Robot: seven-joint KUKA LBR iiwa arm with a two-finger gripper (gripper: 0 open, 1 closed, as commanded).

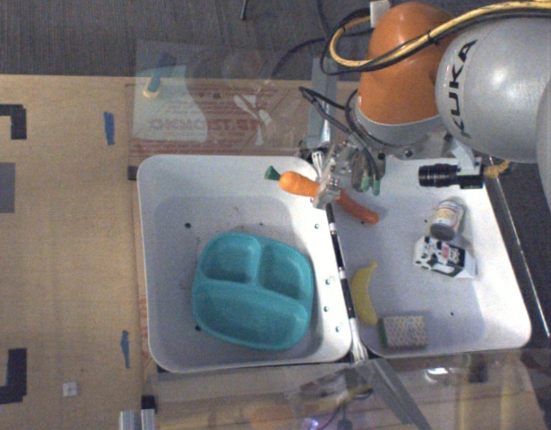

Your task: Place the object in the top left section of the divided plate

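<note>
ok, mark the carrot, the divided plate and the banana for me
carrot (299, 184): camera view, middle of its orange body.
divided plate (223, 316): camera view, floor of its large section.
banana (365, 296): camera view, mid-curve.

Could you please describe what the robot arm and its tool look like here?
The glossy grey KUKA arm bears black lettering and a rounded orange band. Yellow and black cables loop over it. The small metallic tool shows green details.
</note>
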